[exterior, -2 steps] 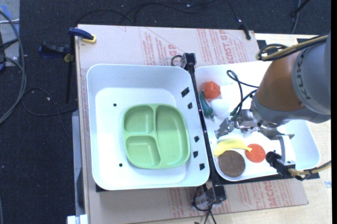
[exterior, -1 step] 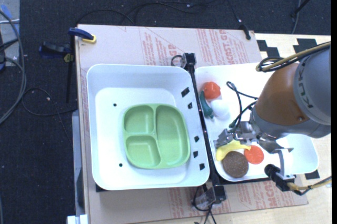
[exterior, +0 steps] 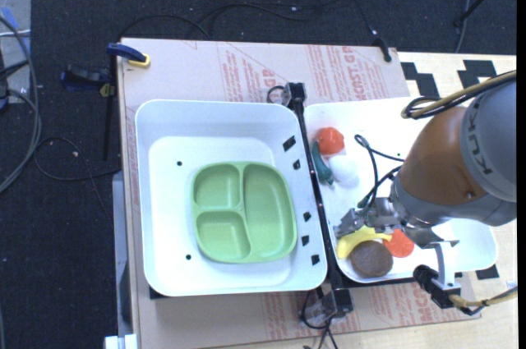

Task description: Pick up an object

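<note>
Over right bin [exterior: 485,253], arm bent low; end effector [exterior: 367,226] above banana [exterior: 355,241], finger state unclear.

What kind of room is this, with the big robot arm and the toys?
Probably a robot test lab. A grey and orange arm reaches over two white bins on a bench, one holding a green divided tray, the other small toy foods like a brown round thing. Cables trail over the dark carpet.
</note>
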Controlling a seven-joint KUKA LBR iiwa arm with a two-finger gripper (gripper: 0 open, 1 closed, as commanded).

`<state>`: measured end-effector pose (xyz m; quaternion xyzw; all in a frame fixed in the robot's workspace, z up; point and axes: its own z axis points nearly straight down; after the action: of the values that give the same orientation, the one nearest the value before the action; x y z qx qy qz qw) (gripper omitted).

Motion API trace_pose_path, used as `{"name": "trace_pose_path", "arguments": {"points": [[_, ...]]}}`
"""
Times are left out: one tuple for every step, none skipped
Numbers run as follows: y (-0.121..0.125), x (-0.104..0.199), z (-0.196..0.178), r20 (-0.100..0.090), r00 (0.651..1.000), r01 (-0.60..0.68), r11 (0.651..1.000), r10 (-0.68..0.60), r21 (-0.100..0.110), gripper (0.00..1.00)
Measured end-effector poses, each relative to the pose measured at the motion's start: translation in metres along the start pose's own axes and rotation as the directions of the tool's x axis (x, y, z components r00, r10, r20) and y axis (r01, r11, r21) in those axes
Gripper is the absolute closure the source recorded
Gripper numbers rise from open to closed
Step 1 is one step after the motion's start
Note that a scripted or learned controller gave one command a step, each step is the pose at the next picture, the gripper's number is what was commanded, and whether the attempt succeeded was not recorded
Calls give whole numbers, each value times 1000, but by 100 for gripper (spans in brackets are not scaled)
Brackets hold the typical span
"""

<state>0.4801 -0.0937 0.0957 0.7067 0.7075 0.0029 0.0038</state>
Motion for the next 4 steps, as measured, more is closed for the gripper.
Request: {"name": "trace_pose_path", "arguments": {"points": [[0,1,0,1,1000,-1,1000,1,0,0],[0,0,0,0,1000,0,1000,0,0,0],[0,0,0,0,1000,0,1000,0,0,0],[0,0,0,-1,1000,0,1000,0,1,0]]}}
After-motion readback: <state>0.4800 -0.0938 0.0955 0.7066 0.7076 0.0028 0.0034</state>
